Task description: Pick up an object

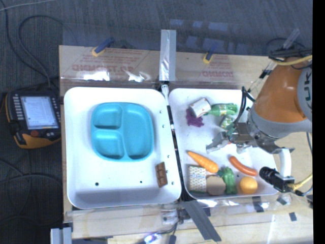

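Right now my gripper hangs low over the middle of the right bin, and my fingers look spread apart with nothing between them; one pale tip juts left toward the bin's bare centre. No object is named for me, so any piece here will do, and all the likely ones lie in this same bin. The carrot rests just below and left of my fingers, slanting across the floor, with clear white around its upper end. A red sausage-like piece lies just below my wrist, near the orange ball. Along the bottom wall a green vegetable, a tan lump and a checkered block crowd together, touching. Up top sit a purple piece, a white block and a green toy.

I judge the carrot the best choice: closest, alone enough, and slim. To do this well I should turn my wrist so the fingers straddle it across its narrow width, not along its length, centre over its thicker middle, then drop straight down until the tips nearly meet the bin floor before closing. Its lower end lies close to the crowded pile, so I would stay toward the upper half. The left bin holds a blue divided tray and a small brown bar; both are well apart from me and poorer bets.
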